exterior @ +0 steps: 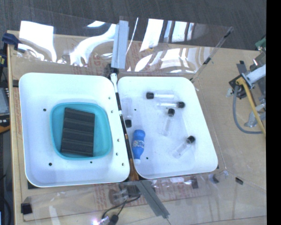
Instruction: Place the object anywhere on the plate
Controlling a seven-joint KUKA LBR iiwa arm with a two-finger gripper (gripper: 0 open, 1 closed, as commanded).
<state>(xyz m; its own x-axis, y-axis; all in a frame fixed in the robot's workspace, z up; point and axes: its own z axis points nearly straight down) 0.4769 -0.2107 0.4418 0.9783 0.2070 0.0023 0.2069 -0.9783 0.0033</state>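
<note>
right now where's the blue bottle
The blue bottle lies in the right bin, near its left wall and toward the front, just below a small black-capped vial.

No text, label, brand or number could be read anywhere. Faint reddish print showed on the pale wooden bench [107, 198] just near of the two bins, too blurred to make out.

Fixed overhead camera, slanted down, both bins [25, 125]
</note>
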